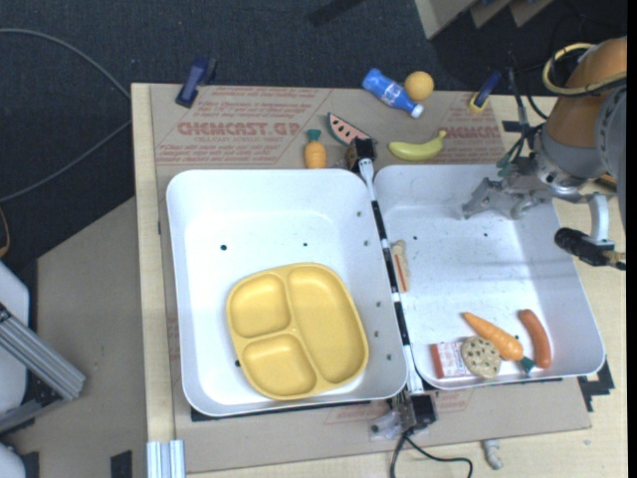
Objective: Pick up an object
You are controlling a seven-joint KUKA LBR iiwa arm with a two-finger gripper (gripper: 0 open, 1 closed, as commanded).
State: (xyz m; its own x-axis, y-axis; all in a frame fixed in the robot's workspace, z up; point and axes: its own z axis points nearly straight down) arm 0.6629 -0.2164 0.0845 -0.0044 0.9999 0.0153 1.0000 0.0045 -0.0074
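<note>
Over right bin's [557,267] far corner | arm reaching from right | gripper [495,199] low, fingers spread, grasping nothing

Brown cardboard sheet [239,118] with red "CHEMCAST" lettering covers the bench top, on dark carpet floor [149,18].

- Blue clamp [195,81] at the sheet's far-left corner; second blue clamp [485,92] on the far edge, right of centre.
- Blue plastic bottle with white cap [393,92] lying on its side, an orange ball [419,84] just beside it.
- Yellow toy banana [417,147] nearer, curved ends up.
- Toy watermelon slice [344,127] left of the banana.
- Small orange toy fruit with green top [316,153] near the slice.
- Thin grey cable [60,43] loops over the carpet, far left.
</note>
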